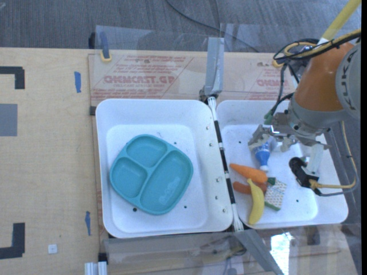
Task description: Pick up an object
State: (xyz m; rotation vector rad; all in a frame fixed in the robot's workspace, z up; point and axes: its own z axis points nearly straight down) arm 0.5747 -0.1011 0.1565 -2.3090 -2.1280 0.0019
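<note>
Right, the bench (46, 153) carries two white bins. The arm (321, 87), grey and orange, hangs over the right bin (330, 208), and its hand (268, 137) is low inside, metal fingers (256, 137) spread. Far to the hand's left, the left bin (112, 113) holds a teal tray (151, 174). Just below the hand stands a blue bottle (263, 153), right under the fingers, though whether they touch it I cannot tell. Lower still lie a carrot (248, 171), a banana (256, 202) and a small patterned packet (276, 196), close together.
</note>
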